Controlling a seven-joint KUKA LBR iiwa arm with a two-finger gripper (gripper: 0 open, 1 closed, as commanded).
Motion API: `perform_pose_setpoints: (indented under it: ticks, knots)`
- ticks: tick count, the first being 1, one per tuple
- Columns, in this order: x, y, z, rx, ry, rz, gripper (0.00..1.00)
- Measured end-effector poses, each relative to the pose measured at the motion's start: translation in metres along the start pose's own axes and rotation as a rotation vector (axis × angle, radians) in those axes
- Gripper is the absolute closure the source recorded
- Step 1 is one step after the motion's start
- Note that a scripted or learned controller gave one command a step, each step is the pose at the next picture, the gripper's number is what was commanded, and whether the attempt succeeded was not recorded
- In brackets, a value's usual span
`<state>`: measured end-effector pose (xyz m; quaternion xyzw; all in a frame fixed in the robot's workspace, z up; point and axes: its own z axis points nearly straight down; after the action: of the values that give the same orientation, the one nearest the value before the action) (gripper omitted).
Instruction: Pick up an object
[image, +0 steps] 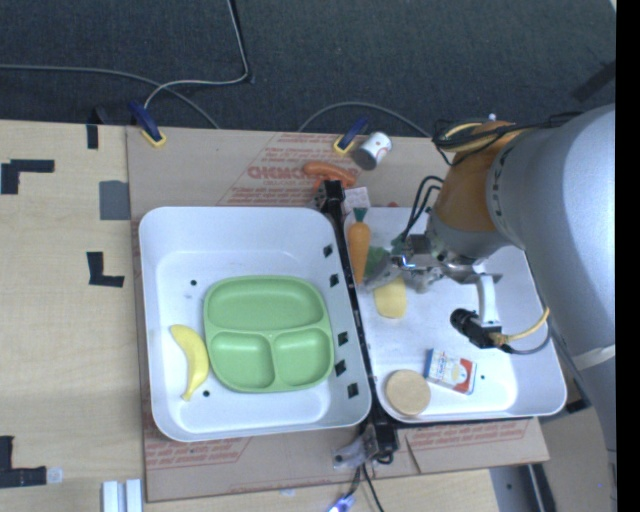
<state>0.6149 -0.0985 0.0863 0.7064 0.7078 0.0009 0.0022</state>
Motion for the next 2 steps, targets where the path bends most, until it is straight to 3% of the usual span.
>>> perform_pose_setpoints:
  ticks: [1, 2]
  knots:
    - [0.003, -0.008, 0.0, 0.0, -0.001, 0.001, 0.0]
    - [0.003, -0.008, -0.011, -0.001, -0.002, 0.001, 1.0]
